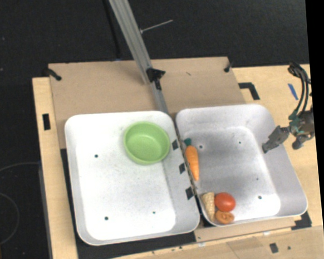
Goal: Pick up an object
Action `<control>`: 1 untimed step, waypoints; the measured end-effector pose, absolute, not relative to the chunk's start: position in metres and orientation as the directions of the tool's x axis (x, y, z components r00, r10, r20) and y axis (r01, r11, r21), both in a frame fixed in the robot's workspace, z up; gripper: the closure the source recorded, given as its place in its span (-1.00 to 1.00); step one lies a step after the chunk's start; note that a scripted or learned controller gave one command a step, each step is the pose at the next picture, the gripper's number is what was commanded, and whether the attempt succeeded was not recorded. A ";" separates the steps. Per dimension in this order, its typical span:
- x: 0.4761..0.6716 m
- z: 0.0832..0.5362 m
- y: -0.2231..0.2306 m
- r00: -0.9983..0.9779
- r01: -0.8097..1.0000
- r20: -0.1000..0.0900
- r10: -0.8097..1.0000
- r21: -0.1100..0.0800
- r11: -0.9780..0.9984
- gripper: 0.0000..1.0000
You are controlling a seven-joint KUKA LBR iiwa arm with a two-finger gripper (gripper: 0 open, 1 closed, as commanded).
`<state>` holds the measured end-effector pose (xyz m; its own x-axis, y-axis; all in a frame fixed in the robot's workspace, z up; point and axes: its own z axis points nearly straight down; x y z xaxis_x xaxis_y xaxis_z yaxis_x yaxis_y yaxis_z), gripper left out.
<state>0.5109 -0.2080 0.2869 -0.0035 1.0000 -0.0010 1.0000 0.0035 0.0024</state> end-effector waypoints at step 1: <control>0.511 0.287 -0.208 -0.003 1.000 -0.001 1.000 0.003 0.003 -1.00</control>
